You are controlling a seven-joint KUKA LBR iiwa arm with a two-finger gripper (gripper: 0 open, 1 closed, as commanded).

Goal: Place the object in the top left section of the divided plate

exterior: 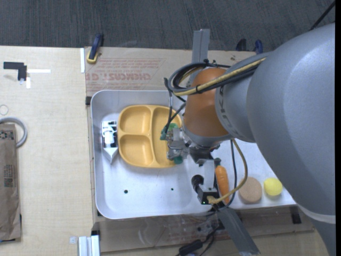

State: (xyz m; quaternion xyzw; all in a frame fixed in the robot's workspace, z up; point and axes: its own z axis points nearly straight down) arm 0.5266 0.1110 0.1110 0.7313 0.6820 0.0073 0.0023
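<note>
The gripper [176, 145] hangs over the 3 o'clock edge of the yellow plate [141, 137] in the left bin [138, 196], whether its jaws are spread I cannot tell, while a carrot [221, 180], possibly the object, lies at 4 o'clock.

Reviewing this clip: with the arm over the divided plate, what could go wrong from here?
1. The gripper sits over the yellow divided plate's right rim, not its top left section, so a release here may miss.
2. The carrot, tan round object and yellow ball lie in the other bin, perhaps never picked.
</note>
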